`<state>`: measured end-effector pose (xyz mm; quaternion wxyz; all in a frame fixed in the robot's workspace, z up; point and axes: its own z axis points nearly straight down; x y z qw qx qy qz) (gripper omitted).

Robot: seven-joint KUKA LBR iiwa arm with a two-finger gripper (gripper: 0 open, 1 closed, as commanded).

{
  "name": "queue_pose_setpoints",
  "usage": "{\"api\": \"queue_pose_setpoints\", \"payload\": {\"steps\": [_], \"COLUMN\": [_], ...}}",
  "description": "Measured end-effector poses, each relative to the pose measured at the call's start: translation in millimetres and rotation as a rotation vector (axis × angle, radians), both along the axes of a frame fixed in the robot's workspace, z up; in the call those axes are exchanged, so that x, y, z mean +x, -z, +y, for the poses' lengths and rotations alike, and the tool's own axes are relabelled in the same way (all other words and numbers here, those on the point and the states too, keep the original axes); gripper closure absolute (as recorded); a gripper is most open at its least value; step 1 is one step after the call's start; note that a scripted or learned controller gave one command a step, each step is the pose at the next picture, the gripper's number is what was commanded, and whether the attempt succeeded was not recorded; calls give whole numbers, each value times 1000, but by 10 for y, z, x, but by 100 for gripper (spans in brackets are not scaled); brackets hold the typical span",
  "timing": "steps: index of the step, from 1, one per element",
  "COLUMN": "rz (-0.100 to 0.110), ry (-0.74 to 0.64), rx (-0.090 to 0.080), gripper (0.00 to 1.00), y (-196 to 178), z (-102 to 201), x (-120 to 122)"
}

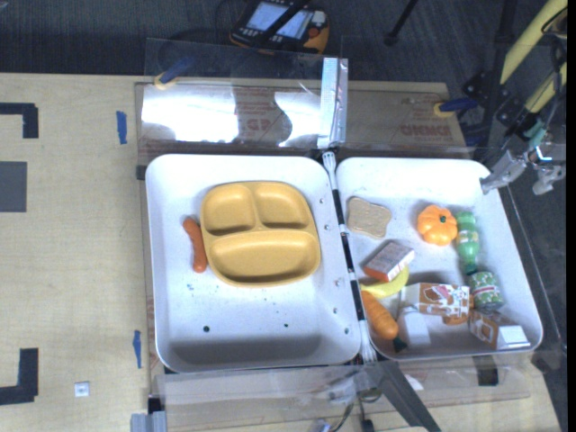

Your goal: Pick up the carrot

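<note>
The wooden bench (pixel 72 241) carries the two white bins side by side. The left bin (pixel 171 331) holds a big yellow divided plate (pixel 259 232), with a short orange-red stick-shaped piece (pixel 195 244) lying just beside the plate's left edge. The right bin (pixel 405 174) is crowded with toy food.

The gripper (pixel 515 166) hangs at the far right corner of the right bin, above its rim. From here I cannot tell how it is set, wide or narrow, and nothing shows in its grasp.

In the right bin a printed carton (pixel 441 302) lies near the front, a slice of bread (pixel 367 216) lies at the far left, and a small pumpkin (pixel 436 225) sits right of the bread. A little box (pixel 389 259) rests against a banana (pixel 387 286).

The carrot (pixel 378 313) lies in the near left corner of the right bin, close to the wall, touching the banana and near the carton.

I judge the pick has not begun; this is the approach. The next move calls for a diagonal reach across the bin, then a careful descent, since wall and neighbours crowd the carrot.
</note>
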<state>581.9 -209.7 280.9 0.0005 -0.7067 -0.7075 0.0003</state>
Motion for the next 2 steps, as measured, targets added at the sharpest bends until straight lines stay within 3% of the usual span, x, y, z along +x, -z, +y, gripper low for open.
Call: {"api": "queue_pose_setpoints", "payload": {"steps": [1,2], "rz": [-3,-3], "ry": [-2,-2], "rx": [-2,-2], "gripper": [100,0], "y": [-107,-106], "z": [-2,-1], "x": [10,10]}}
